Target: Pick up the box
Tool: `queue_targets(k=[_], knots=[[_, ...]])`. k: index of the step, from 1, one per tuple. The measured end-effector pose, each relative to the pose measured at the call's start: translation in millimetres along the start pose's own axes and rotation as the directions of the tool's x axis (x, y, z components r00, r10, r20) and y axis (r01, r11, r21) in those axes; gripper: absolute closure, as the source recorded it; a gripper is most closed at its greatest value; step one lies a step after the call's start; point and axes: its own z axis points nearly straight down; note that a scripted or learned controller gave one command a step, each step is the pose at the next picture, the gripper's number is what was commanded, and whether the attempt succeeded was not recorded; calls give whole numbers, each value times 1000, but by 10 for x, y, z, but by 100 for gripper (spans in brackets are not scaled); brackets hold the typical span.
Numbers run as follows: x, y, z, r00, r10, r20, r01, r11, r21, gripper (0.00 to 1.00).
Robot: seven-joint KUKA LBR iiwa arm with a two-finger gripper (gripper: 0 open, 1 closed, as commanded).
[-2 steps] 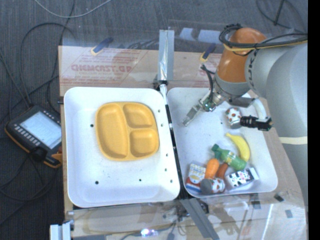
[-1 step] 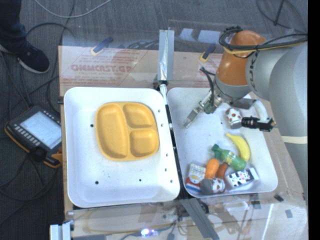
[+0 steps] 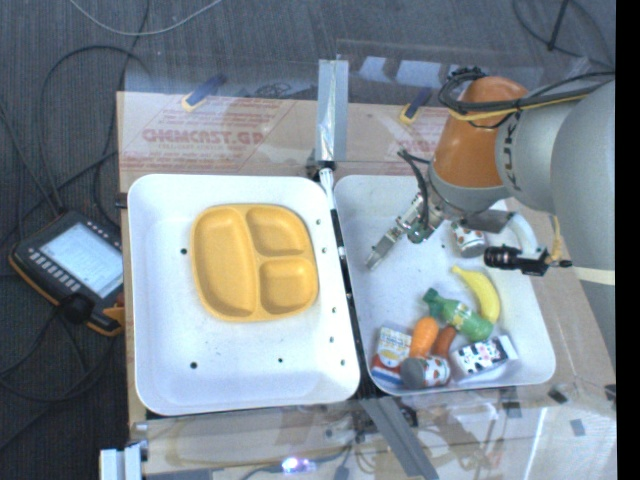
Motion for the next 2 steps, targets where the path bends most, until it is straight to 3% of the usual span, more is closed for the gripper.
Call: queue_targets(k=[1, 2], knots=[[31, -65, -2, 998, -61, 1, 61, 998, -2, 0], [26, -36, -2, 978, -210, 0, 210, 978, 0, 0]])
